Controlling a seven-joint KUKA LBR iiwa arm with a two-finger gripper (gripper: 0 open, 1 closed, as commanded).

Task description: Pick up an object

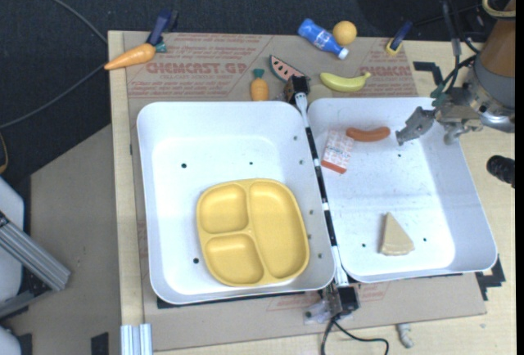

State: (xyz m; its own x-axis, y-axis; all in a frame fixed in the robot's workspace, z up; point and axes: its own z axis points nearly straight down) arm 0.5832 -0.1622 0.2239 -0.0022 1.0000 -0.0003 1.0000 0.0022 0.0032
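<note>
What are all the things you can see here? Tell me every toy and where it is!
Divided plate: one, yellow, in the left bin.
Sausage: one, reddish-brown, top of the right bin.
Small packet: one, white and red, right bin beside the divider.
Wedge: one, tan, lower part of the right bin.
Banana: one, yellow, on the bench above the right bin.
Bottle: one, blue, bench top.
Ball: one, orange-yellow, next to the bottle.
Watermelon slice: one, bench top.
Carrot: one, orange, bench top left.
Small orange toy: one, above the left bin.
Gripper: one, grey, over the right bin's upper right.
</note>
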